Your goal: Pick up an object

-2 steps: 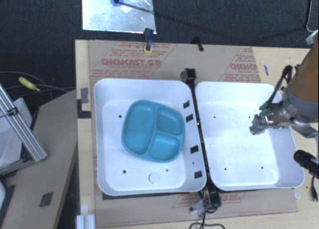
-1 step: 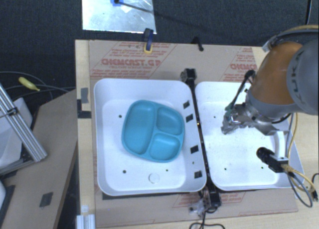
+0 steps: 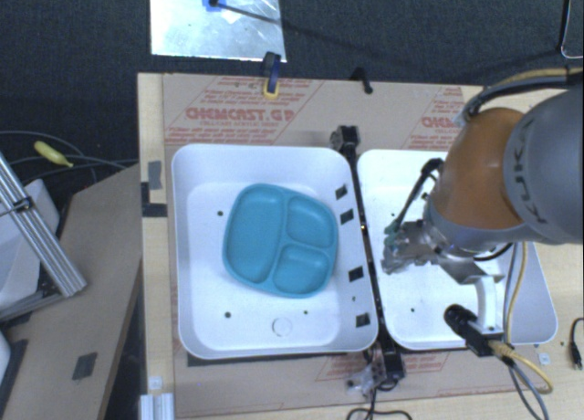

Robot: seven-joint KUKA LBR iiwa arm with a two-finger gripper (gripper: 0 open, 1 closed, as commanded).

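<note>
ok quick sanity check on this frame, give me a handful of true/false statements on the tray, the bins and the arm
1. A blue divided tray lies in the left bin. True.
2. The tray has a single undivided well. False: it has three compartments.
3. The arm is over the right bin. True.
4. The gripper is touching the tray. False: it is in the right bin, across the divider from the tray.
5. The tray stands propped on its edge against the bin wall. False: it lies flat on the bin floor.
</note>
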